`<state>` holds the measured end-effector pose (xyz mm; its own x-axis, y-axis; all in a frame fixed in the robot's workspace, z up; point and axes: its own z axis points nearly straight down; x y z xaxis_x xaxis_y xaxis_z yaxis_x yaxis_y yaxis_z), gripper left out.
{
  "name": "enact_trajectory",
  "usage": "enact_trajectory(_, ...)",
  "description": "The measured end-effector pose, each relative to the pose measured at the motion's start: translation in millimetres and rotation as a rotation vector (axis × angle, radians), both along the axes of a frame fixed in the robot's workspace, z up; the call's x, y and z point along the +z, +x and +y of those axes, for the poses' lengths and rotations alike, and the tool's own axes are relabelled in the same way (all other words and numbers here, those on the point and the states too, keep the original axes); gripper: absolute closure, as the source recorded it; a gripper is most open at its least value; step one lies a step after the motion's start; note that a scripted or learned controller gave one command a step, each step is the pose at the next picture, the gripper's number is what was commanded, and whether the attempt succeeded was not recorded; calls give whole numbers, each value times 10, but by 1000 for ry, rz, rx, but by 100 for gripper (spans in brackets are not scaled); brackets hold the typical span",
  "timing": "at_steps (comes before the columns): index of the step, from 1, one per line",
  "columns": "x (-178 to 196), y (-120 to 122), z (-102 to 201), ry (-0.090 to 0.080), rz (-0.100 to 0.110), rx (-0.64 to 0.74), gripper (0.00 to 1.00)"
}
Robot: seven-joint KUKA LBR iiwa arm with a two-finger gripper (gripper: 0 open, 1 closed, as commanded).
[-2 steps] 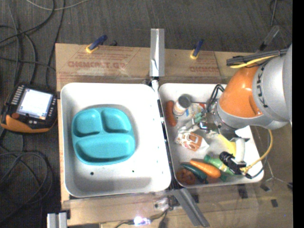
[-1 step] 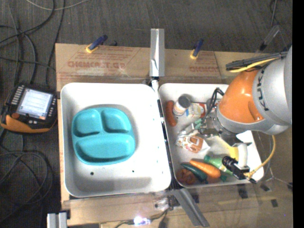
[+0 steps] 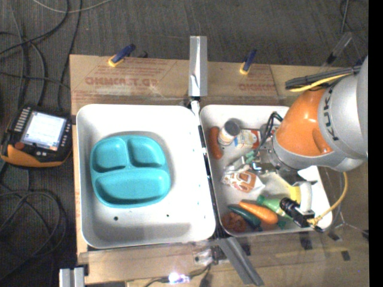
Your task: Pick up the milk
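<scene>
Counter: brown, two white bins.
Left bin: blue plate.
Right bin: carrot, milk.
Pincer: low, grip hidden, can't tell.

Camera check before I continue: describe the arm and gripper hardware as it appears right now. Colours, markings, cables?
The arm is a rounded silver-grey body with a glossy orange band carrying part of dark KUKA lettering. Thin dark cables loop beside the wrist. The gripper below is a small cluster of dark and metallic parts, too cluttered to read finer detail.
</scene>
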<state>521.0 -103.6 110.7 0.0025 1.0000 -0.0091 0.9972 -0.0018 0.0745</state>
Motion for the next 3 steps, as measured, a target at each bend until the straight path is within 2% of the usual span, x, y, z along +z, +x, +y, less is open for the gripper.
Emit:
enact_trajectory(1,142,22,29,3,-5,6,100)
enact_trajectory(2,129,14,20,2,-3,4,0)
enact_trajectory(3,1,-18,28,0,4,76,0)
